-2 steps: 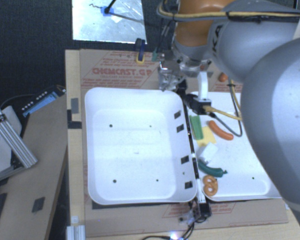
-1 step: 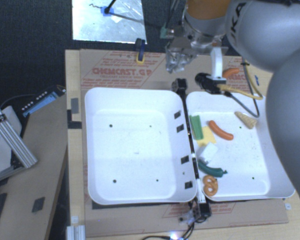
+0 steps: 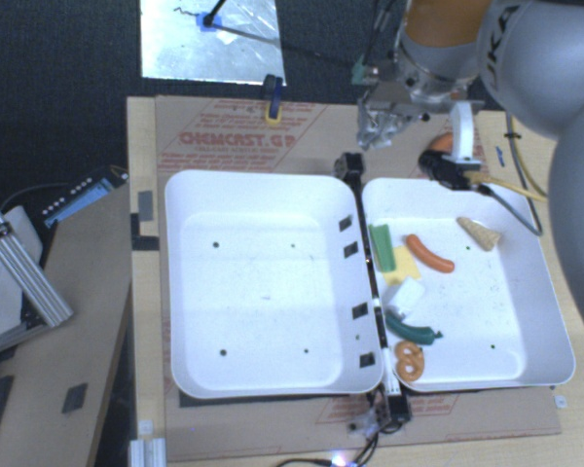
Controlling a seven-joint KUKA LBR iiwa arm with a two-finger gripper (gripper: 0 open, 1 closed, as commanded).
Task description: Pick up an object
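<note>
Pincer [image 3: 378,134]: raised above the far edge of the worktop [image 3: 224,129], just beyond the far-left corner of the right bin [image 3: 545,309]. Nothing lies between its fingers; whether they are spread or closed cannot be told from this angle. Judged parked high and clear of the bins so the contents stay open to the camera before a pick.

Right bin, contents, far to near:
- sausage [image 3: 429,252], orange-red, lying at a slant mid-bin, apart from its neighbours; judged the easiest target.
- tan wedge [image 3: 478,232], toward the far right.
- green stick [image 3: 380,244], along the left wall.
- yellow block [image 3: 401,265], just beside the stick.
- white piece [image 3: 406,295], near the block.
- dark green curved item [image 3: 415,332], nearer still.
- pretzel [image 3: 409,359], at the near-left corner.

Most items crowd the left wall, which would hamper a finger on that side.

Left bin [image 3: 263,290]: bare white floor, side by side with the right one.
</note>
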